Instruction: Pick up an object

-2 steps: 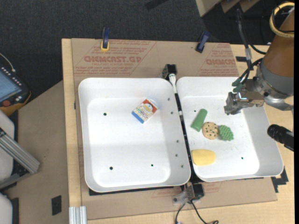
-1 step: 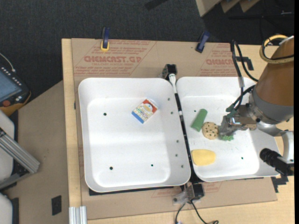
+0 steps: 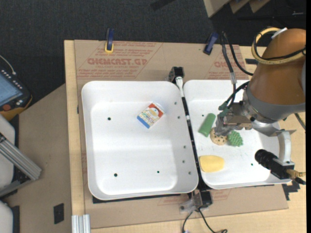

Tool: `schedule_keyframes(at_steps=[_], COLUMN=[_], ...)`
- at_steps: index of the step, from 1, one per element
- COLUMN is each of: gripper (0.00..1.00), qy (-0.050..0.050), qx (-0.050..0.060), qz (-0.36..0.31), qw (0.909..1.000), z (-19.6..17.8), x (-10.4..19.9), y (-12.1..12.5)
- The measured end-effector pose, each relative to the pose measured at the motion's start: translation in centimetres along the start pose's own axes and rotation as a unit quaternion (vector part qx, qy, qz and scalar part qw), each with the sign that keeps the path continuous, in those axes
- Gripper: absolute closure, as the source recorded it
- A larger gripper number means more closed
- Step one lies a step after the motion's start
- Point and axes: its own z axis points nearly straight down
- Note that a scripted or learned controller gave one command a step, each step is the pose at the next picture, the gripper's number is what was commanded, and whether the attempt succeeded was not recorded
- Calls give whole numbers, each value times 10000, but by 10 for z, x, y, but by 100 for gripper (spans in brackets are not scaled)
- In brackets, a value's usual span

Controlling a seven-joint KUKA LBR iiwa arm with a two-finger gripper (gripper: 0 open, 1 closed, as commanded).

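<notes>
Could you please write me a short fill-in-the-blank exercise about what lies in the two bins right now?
1. The small printed packet lies alone in the ____ bin.
2. The yellow object lies in the right bin, near its ____ edge.
3. The gripper is low over the right bin, between the green cylinder and the ____ bumpy piece.

Missing words: left; front; green

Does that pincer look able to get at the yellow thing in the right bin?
Probably yes. The yellow object lies apart from the other pieces, near the bin's front edge, with nothing on top. The pincer hangs just behind it, over the cookie-like piece.
</notes>
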Motion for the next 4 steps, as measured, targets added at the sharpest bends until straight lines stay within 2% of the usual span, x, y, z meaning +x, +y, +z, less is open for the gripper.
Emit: schedule_keyframes(at_steps=[1, 2, 3, 4], gripper=[100, 100, 100, 100], qy=[1, 0, 3, 1], qx=[0, 5, -2, 47], qz=[0, 16, 10, 13], qw=[10000, 10000, 10000, 10000], z=[-7, -24, -98, -70], x=[45, 59, 112, 141], y=[32, 51, 37, 1])
